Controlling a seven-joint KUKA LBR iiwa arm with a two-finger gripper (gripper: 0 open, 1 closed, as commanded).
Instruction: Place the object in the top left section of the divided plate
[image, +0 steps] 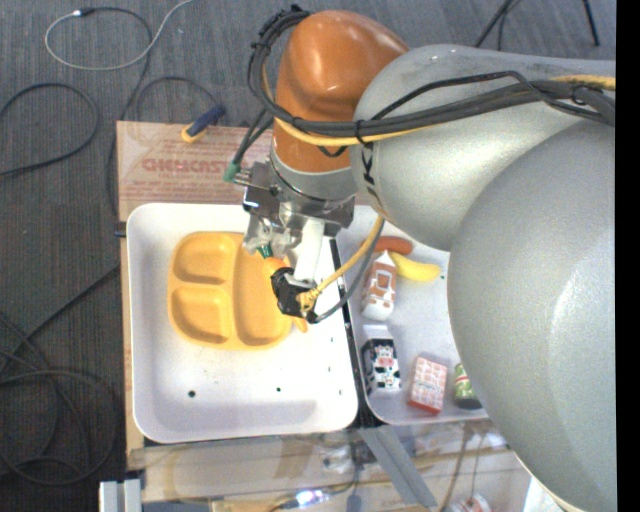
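Observation:
A yellow divided plate (215, 290) lies in the left white bin (240, 400), toward its back. My gripper (266, 246) hangs over the plate's right edge, near its far right corner, under the orange wrist band. A small orange piece (273, 263) shows just below the gripper, against the plate's rim; whether it is gripped is hidden by the wrist. The plate's left sections are bare yellow.
The right bin (400, 405) holds a banana (416, 268), a red sausage (396, 245), a white bottle (378, 290), a black-and-white item (380, 366), a pink box (428, 384) and a green item (463, 386). A cardboard sheet (180, 165) lies behind the bins.

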